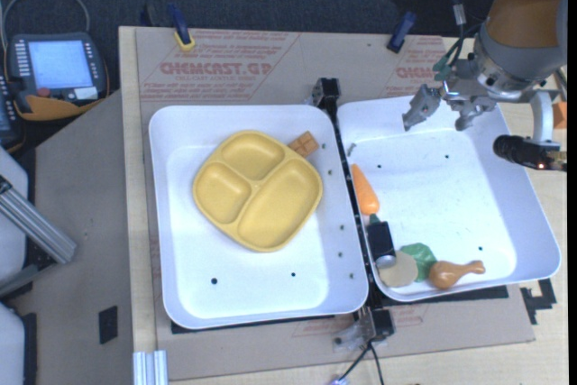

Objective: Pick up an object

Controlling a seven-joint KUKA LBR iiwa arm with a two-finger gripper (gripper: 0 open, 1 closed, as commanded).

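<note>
Now | fingers [442, 111] spread open, gripping nothing | carrot [364, 188] lies well apart, nearer camera, right bin [469, 185]

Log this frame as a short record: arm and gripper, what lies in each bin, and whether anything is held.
arm: reaches in from the right, above the far edge of the right bin
gripper: jaws spread, nothing between them
left bin: yellow divided plate; small brown block at the plate's far edge
right bin: orange carrot by the left wall; black block, tan disc, green piece and brown drumstick in the near left corner
held: nothing
</note>
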